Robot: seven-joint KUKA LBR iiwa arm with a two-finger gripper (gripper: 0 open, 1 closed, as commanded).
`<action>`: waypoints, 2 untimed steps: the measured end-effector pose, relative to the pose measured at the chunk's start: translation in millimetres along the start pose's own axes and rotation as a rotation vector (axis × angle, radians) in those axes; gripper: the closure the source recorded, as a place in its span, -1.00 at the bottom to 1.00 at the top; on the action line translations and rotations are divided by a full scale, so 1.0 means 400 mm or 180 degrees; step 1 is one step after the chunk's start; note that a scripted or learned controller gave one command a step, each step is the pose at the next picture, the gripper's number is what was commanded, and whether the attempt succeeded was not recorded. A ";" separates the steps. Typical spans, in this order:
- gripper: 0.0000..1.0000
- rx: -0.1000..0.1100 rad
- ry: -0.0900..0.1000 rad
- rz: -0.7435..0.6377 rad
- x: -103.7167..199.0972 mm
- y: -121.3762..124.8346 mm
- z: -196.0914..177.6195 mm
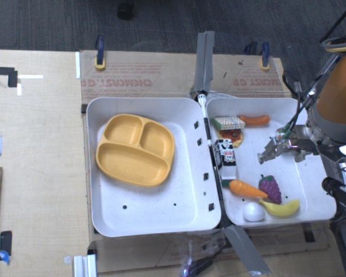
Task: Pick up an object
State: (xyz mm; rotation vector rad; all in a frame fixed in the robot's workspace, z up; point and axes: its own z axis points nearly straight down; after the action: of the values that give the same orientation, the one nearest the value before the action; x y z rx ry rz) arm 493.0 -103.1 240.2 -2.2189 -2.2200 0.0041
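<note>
Landmark: the right bin [311, 212], white and shallow, touching the left bin [104, 212] along a shared middle wall on the tabletop [34, 126].
Arm: grey with an orange band [341, 94], reaching in over the right bin's right wall.
Hand: [269, 153] hanging over the bare middle of the right bin, fingers pointing toward the middle wall; from where I stand I cannot tell whether it is released or clenched, and nothing shows between its fingers.
Sausage: [254, 120] lying near the right bin's far wall, just right of the sandwich [229, 122].
Pizza slice: [231, 135] just in front of the sandwich, by the middle wall.
Carton: [226, 153] a small black-and-white box against the middle wall, left of the hand and apart from it.
Carrot: [247, 188] in the near part of the right bin, tip pointing right.
Grapes: [270, 187] purple, just beside the carrot's tip, in front of the hand.
Banana: [281, 207] touching the grapes' near side.
Egg: [254, 212] white, by the near wall, touching the banana's left end.
Plate: [135, 149] yellow, three compartments, in the far half of the left bin.
</note>
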 end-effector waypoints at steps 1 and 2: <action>-1.00 -0.0004 -0.0001 0.0232 -0.144 0.125 0.142; -1.00 -0.0014 -0.0002 0.0048 -0.248 0.224 0.370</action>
State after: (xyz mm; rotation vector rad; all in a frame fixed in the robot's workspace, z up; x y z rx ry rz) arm 582.2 -202.3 91.7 -2.2382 -2.2055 0.0000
